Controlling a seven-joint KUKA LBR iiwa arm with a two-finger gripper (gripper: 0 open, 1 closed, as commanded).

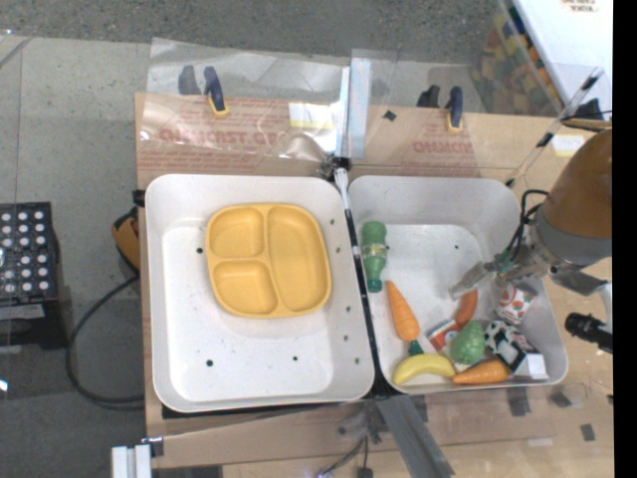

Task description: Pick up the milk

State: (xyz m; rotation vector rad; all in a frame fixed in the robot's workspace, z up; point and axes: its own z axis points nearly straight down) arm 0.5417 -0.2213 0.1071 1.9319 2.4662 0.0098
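The milk is a small carton with black and white patches. It lies in the front right corner of the right bin, beside a green vegetable and an orange carrot. My gripper hangs over the right side of that bin, a little behind and above the milk. It is close to a red and white container. Nothing is visibly held in it. The arm's orange band rises behind it at the right.
In the right bin lie a green bottle, a carrot, a second carrot, a green vegetable, a banana and a third carrot. A yellow divided plate sits in the left bin.
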